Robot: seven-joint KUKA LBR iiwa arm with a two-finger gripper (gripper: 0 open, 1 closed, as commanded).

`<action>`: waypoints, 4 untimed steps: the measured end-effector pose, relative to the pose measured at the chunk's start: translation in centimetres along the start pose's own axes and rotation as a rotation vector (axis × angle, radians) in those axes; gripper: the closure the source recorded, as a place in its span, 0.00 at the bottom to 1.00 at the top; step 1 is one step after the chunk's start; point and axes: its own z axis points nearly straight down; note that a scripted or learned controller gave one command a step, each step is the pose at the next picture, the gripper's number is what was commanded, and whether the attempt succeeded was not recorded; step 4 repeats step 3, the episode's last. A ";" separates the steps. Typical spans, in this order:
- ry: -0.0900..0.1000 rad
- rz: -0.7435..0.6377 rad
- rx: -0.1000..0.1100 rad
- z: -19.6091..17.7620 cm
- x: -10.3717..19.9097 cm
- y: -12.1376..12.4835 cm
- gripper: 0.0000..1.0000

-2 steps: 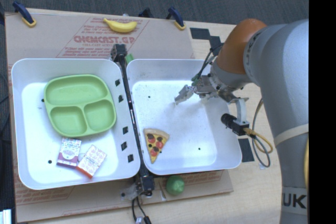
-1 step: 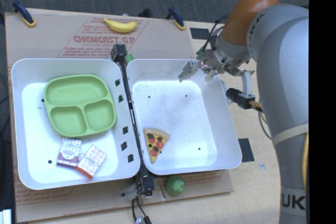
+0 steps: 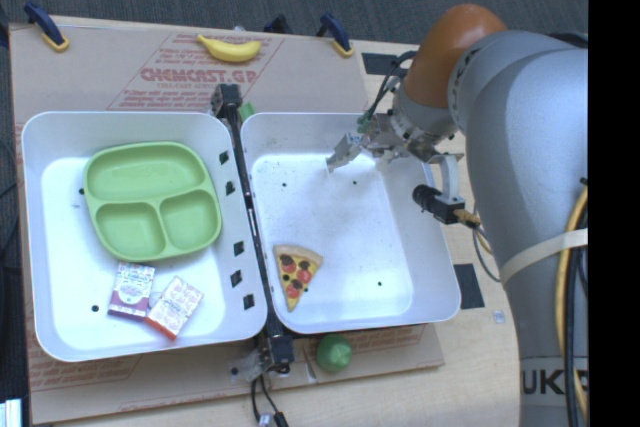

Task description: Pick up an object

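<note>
Since the gripper (image 3: 345, 155) hangs at the right bin's (image 3: 432, 300) far edge, its grip impossible to tell, it should travel toward the pizza slice (image 3: 296, 273) near the front, then descend straight

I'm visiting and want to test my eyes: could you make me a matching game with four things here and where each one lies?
Things:
1. pizza slice
2. green plate
3. banana
4. green ball

Places:
A. on the cardboard behind the bins
B. in the right bin
C. in front of the bins, on the bench edge
D. in the left bin

Pairs: 1-B, 2-D, 3-A, 4-C
</note>
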 end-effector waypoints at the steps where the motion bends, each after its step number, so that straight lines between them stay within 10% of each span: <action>1: 0.000 0.002 -0.004 -3.6 -0.1 0.0 0.00; 4: 0.000 0.001 -0.004 -4.7 -0.1 0.0 0.00</action>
